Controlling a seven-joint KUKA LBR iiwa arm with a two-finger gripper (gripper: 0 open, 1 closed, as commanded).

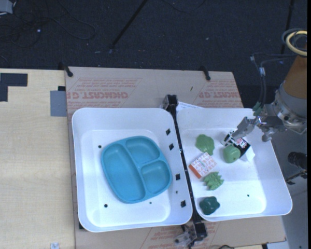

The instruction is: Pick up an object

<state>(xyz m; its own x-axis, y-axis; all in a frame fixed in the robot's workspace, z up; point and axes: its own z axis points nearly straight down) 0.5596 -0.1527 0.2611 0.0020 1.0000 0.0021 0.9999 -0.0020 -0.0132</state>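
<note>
Evidently the pincer [237, 137] hung over the right bin [269, 201], poised for a pick | grip state indeterminable | green ball [230, 154] just beside it | blue tray [136, 167] alone in left bin [88, 191].

My hand [237, 135] looks like dull grey metal. Both white bins [88, 119] seem smooth, faintly glossy plastic. The blue divided tray [136, 168] is smooth, softly shiny plastic. Printed brown cardboard [119, 84] lies matt beneath them, and the surface [26, 165] looks like pale matt wood.
</note>
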